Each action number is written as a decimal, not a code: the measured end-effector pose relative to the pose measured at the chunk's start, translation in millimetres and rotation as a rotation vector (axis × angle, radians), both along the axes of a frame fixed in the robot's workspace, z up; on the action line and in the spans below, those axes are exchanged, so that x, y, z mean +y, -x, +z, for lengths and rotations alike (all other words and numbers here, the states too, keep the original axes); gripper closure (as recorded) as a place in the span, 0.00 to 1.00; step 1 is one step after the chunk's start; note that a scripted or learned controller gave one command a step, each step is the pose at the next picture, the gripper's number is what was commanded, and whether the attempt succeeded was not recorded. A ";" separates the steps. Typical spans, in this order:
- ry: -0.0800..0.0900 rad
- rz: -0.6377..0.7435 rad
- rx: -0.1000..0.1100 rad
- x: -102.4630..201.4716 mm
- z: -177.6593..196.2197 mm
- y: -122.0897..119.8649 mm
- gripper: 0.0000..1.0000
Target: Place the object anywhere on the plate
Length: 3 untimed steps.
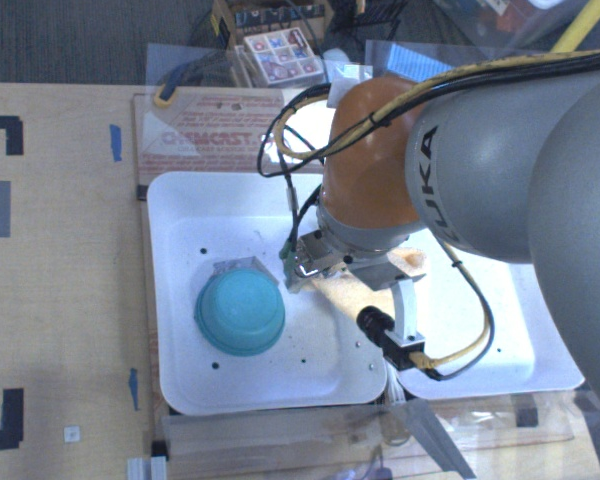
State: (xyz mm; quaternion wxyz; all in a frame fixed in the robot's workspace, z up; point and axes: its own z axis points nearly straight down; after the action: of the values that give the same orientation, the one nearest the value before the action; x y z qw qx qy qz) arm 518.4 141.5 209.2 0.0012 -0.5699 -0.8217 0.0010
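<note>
I see the light wooden table (60, 298) carrying two shallow white plastic bins side by side. The left white bin (180, 218) holds one round teal plastic bowl (241, 311), standing mouth-down on the bin floor in the near-left part. Just behind the bowl, touching its far edge, lies a small grey crumpled piece (238, 266); I cannot tell what it is. A few dark specks mark the bin floor around the bowl.

The right white bin (500, 348) is largely covered by the arm. I see a small pale orange object (412, 260) on its floor, just beside the wrist housing; its shape is too hidden to identify. I cannot make out a plate in either bin.

The grey arm with its orange band (375, 148) reaches in from the right and stands over the divide between the two bins. The pincer (298, 268) sits below the wrist, over the left bin, near the right rim of the teal bowl but apart from it. I cannot tell how the pincer is set, as the wrist hides it. A yellow and black cable (450, 353) loops from the wrist over the right bin.

Beyond the bins, a printed cardboard sheet (210, 133) lies flat on the table.
</note>
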 end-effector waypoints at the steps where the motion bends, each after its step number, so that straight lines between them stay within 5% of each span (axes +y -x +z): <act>1: 0.000 0.047 -0.002 12.0 -57.1 35.2 1.00; 2: 0.018 0.067 0.016 33.0 -116.4 38.9 1.00; 3: -0.001 0.546 -0.005 73.4 -18.0 30.3 1.00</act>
State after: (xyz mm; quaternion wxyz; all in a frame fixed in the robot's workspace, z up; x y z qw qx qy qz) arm 488.1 214.9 191.2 -0.0007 -0.3274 -0.9449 -0.0006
